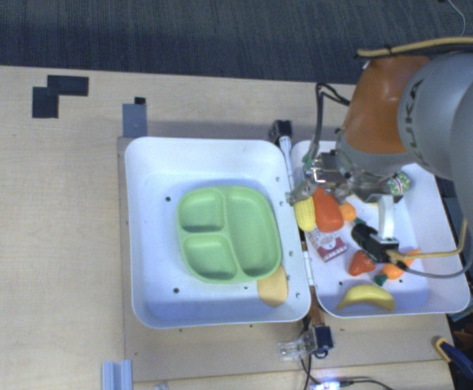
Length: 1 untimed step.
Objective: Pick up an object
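Observation:
My gripper hangs low over the upper left part of the right bin, under the grey and orange wrist. Directly below it lies an orange toy vegetable, with a yellow piece touching its left side by the bin wall. A small red and white packet sits just in front of them. Further forward are a red piece, a small orange piece and a yellow banana. Whether the orange vegetable is gripped is hidden by the wrist.
The left bin holds a green divided plate with a tan piece at its front right corner. A green and white item and a white piece lie behind the arm in the right bin.

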Available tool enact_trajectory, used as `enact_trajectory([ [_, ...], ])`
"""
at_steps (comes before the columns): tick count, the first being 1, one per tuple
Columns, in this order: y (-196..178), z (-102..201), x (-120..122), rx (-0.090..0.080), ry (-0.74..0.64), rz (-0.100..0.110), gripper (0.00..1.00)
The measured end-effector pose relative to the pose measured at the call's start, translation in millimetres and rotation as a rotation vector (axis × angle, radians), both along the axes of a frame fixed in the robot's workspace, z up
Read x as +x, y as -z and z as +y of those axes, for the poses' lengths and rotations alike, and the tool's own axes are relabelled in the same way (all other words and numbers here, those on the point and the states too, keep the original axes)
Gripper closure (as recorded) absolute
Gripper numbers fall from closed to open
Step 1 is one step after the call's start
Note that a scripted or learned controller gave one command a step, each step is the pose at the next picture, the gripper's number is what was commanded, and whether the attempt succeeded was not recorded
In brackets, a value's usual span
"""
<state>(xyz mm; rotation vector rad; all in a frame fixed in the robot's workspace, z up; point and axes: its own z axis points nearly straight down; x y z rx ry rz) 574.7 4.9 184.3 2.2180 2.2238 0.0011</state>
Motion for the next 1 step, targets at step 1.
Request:
enact_trajectory([
  [1,0.1,-18.2,-57.0,0.001,0.001,0.000,1.00],
])
